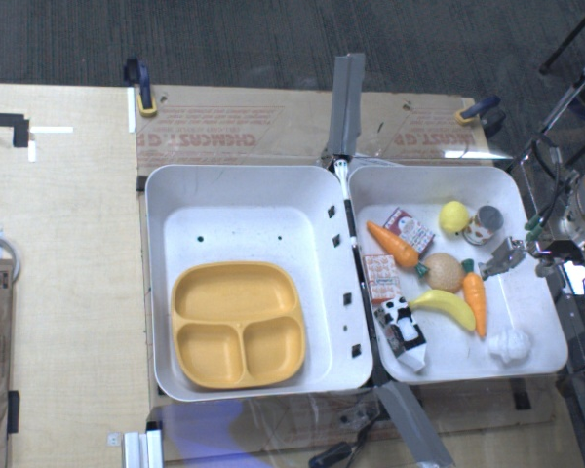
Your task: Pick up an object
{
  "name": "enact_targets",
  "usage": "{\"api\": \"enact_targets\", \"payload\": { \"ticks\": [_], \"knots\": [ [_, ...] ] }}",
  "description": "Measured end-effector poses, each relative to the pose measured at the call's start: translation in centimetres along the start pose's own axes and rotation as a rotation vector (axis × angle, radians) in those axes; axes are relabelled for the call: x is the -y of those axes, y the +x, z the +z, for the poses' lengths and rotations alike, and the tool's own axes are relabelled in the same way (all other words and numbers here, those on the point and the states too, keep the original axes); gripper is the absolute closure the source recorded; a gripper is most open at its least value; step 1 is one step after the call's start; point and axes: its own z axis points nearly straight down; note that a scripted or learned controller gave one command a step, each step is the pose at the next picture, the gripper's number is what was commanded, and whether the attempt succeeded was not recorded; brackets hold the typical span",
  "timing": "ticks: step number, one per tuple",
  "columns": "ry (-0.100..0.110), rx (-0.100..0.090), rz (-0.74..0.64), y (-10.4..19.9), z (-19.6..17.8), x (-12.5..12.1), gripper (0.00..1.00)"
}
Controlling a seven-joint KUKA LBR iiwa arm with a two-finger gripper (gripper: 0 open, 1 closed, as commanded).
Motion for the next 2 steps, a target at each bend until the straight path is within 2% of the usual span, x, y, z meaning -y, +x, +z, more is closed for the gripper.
{"api": "enact_targets", "payload": {
  "ticks": [1, 2],
  "knots": [
    [0.000, 0.000, 0.257, 0.80, 13.03, -2.32, 0.00],
    [0.003, 0.000, 0.261, 0.74, 12.21, -2.26, 1.00]
  ]
}}
